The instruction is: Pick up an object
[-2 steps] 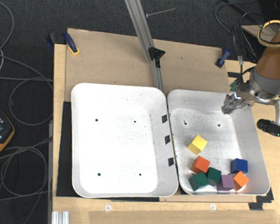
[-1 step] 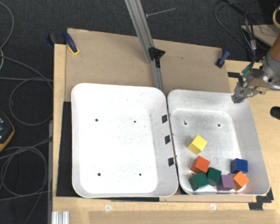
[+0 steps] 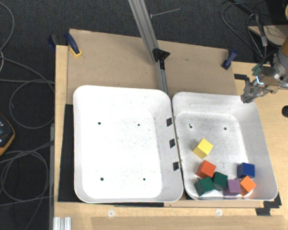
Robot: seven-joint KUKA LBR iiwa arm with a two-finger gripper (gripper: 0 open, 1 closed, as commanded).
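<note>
Seven small solid-coloured cubes in the right shallow white plastic bin (image 3: 260, 125), all toward its near half; no long axis to any, being cubes. Farthest in, alone: a yellow cube (image 3: 203, 148), turned corner-on to the bin walls. Nearer, a red-orange cube (image 3: 207, 168), with two dark green cubes (image 3: 204, 185) (image 3: 220, 180) just beside it and touching each other. Right of those, a purple cube (image 3: 233, 186) against an orange cube (image 3: 248, 184), and a blue cube (image 3: 246, 170) just behind them near the right wall. Two-finger metal gripper (image 3: 248, 94) over the bin's far right corner rim, well apart from every cube, pointing down and left; nothing between its tips, opening too small and blurred to tell. Left shallow white plastic bin (image 3: 79, 132) alongside, touching the right one.
</note>
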